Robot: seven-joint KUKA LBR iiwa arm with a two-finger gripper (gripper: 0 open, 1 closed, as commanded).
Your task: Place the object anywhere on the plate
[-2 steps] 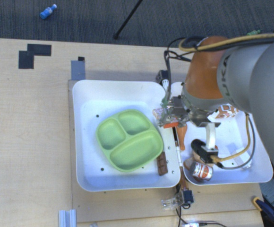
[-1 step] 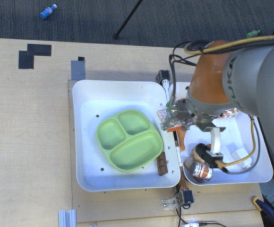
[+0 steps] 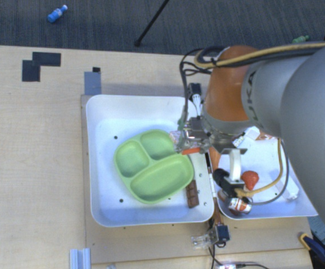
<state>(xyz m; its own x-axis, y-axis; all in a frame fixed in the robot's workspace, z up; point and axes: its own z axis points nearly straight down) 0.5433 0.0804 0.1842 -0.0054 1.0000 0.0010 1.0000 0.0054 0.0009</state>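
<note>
step: gripper (image 3: 189,140) low at green plate (image 3: 151,170) right rim, placing
jaws: state cannot tell
next: confirm orange object (image 3: 191,150) sits on plate

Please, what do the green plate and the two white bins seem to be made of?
Plate: probably moulded plastic, smooth and slightly matte; its even pale green colour, rounded edges and three moulded compartments suggest this. Bins: probably thin formed plastic, semi-gloss; the uniform white, soft rounded corners and gentle light sheen on the walls point to it, though coated metal cannot be excluded.
</note>
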